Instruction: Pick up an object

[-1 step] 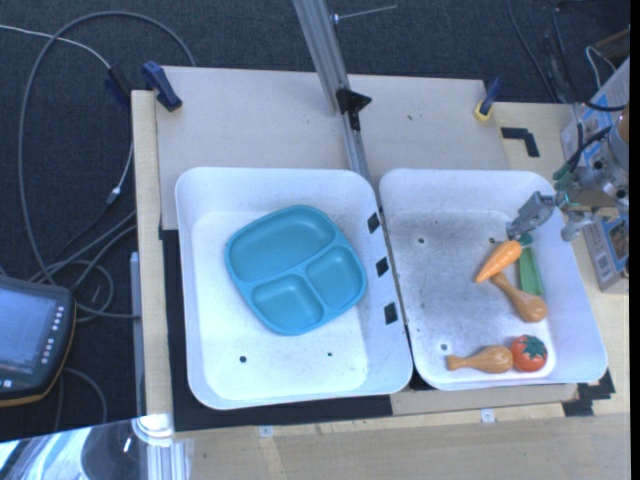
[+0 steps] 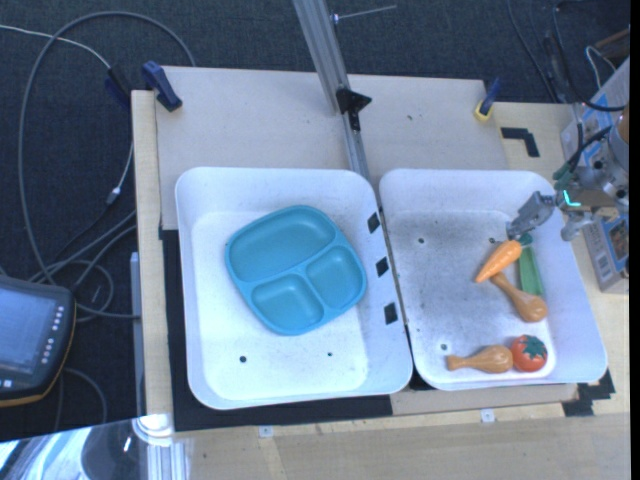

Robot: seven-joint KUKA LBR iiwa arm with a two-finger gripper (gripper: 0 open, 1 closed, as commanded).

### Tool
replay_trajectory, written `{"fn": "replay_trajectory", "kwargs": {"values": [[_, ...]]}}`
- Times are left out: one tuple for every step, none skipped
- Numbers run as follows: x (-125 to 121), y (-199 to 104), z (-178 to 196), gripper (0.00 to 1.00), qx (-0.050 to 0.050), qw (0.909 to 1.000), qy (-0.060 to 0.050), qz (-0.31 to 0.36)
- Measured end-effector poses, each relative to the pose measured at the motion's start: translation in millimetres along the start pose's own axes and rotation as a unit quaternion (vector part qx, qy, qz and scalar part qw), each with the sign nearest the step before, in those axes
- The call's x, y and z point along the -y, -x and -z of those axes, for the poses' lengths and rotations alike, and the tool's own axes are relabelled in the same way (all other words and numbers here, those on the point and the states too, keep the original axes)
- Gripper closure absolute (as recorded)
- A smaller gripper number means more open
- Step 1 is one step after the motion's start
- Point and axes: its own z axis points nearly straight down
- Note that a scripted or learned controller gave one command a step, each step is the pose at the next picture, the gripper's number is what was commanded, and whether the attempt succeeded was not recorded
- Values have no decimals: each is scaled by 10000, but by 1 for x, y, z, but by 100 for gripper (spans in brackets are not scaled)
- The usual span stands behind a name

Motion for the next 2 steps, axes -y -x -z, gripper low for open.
{"fn": "replay_trajectory", "kwargs": {"values": [[-10, 2, -47, 0, 4, 10000, 7, -4], [-14, 2, -90, 0, -1, 10000, -20, -4]]}}
